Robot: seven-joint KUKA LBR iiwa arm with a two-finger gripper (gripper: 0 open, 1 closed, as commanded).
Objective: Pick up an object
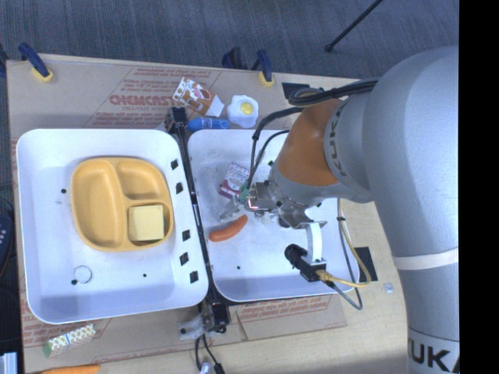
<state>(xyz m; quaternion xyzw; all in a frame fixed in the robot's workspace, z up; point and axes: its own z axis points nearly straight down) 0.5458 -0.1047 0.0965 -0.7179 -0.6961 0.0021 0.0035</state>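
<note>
Grey arm (pixel 413 170) bulks closest to the lens, coming in from view's right, orange band (pixel 308 150) just above the wrist, w/ the gripper (pixel 253 201) at its tip low over the right bin (pixel 257 287). Black cable plug and yellow wire (pixel 312 269) hang off the wrist on the bin floor side nearer the viewer.

Gripper state: can't tell, wrist body hides the tip from this angle.

Most likely target is the hot dog (pixel 228 229), orange-red, lying just beside the gripper tip, a bit twd view's lower left of it. Can't tell if touching. Its long axis runs slantwise, lower-left to upper-right, roughly pointing at the tip. So my read: coming move turns on a short shift down-left plus a wrist turn so the grip closes across that axis, not along it.

Small red-white packet (pixel 233 179) sits just on the other side of the tip, twd view's top; near enough to get nudged or grabbed instead.

Farther off to the tip's left, across the divider: left bin (pixel 47 287) w/ a yellow divided plate (pixel 97 189) and a pale yellow block (pixel 146 223) in one compartment. Well apart, prob. not this try.

Beyond the bins, on the cardboard past the tip: snack packet (pixel 192 93), blue item (pixel 207 123), white-yellow cup (pixel 243 110).
</note>
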